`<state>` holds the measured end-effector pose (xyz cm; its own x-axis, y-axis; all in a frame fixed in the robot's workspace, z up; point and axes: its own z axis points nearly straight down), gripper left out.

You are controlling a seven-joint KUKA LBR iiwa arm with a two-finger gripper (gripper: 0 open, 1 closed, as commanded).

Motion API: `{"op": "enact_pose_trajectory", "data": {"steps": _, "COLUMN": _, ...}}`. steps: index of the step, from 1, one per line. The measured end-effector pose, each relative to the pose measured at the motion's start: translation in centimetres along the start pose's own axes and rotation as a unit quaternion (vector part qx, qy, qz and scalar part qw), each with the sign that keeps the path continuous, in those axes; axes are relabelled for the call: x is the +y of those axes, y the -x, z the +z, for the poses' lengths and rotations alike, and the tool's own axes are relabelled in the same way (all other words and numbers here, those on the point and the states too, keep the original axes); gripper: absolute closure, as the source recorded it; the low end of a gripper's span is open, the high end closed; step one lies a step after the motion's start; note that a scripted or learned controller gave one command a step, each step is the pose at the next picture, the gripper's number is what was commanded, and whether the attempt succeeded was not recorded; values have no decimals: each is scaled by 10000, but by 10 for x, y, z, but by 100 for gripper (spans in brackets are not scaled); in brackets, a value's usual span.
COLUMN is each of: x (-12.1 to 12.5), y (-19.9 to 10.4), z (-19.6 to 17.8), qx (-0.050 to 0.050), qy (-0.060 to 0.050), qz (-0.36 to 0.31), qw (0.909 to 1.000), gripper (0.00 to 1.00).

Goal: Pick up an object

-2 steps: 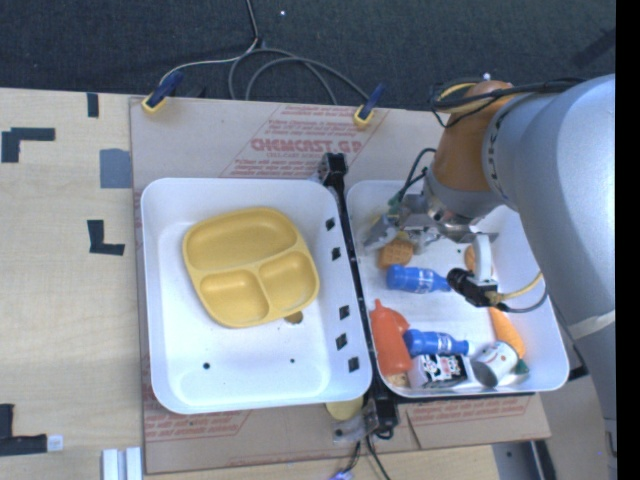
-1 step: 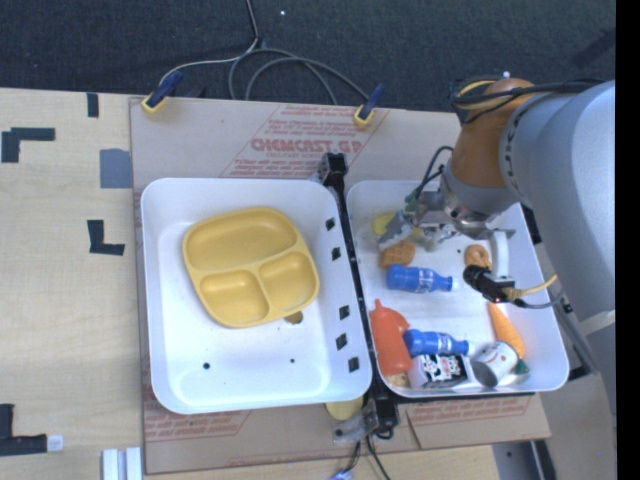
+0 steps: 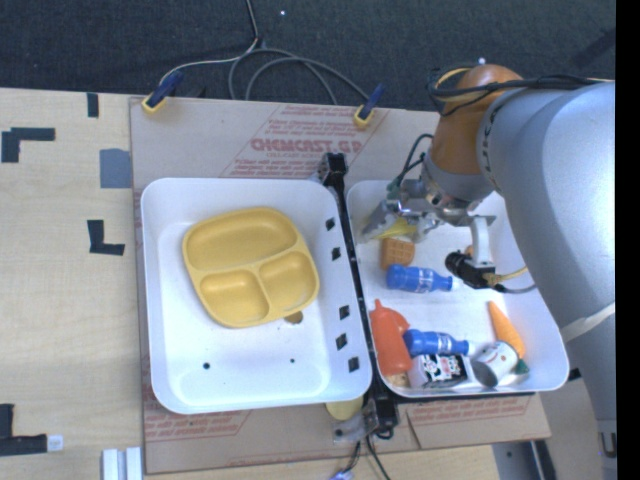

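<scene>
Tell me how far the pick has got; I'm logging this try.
Done: the two-finger gripper has reached into the right white bin, low over the small waffle-patterned tan block. In hand: nothing visibly between its fingers. Left: grasping and lifting; the blue plastic bottle and orange carrot lie untouched.

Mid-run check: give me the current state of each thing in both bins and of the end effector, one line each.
end effector: low at the far end of the right bin, over a waffle-like piece; grip unclear.
yellow divided plate: lying flat in the left bin, right way up.
blue bottle: lying on its side, mid right bin.
orange bottle: lying down, near the divider.
blue-capped bottle: on its side.
carrot: lying flat by the right wall.
</scene>
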<state>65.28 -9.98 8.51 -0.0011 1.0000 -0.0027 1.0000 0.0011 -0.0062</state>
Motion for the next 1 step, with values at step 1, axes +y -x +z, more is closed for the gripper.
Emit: {"op": "enact_pose_trajectory", "data": {"steps": 1, "x": -30, "y": 4, "z": -1, "qx": 3, "qy": 55, "qz": 3, "qw": 10000, "gripper": 0}}
